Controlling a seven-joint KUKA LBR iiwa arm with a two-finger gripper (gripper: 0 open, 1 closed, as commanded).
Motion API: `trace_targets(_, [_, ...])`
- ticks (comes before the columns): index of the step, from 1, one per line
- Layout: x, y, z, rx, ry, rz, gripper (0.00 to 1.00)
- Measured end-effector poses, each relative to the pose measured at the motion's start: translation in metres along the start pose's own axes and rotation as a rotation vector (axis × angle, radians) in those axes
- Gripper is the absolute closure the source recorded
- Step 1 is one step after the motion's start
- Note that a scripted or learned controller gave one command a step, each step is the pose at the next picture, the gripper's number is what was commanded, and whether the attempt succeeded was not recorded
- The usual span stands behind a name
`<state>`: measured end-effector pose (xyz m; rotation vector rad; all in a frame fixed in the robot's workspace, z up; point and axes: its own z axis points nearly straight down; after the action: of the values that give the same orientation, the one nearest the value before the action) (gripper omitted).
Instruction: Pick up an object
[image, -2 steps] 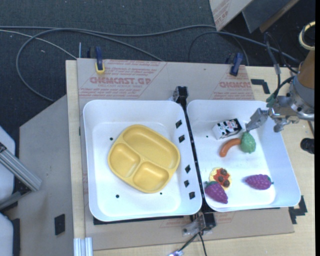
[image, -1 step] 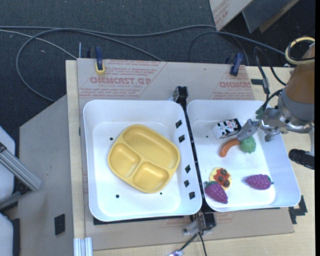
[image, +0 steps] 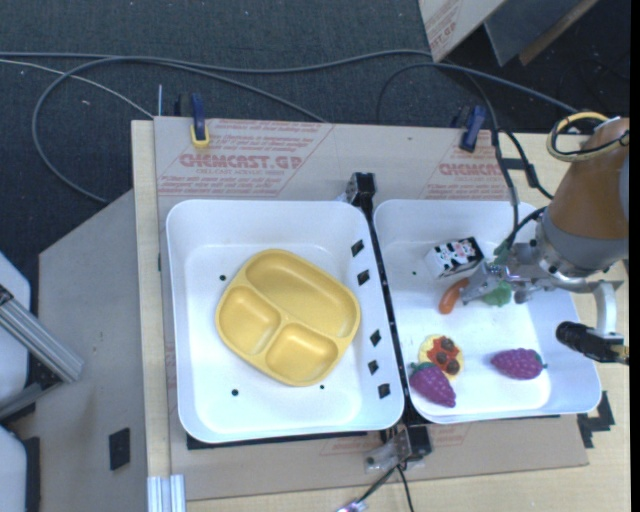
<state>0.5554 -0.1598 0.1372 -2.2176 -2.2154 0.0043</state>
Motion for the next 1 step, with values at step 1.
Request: trace_targets(1, [0.0007,-0.0005,0.0529,0.0,0.0,-0.001,0.0])
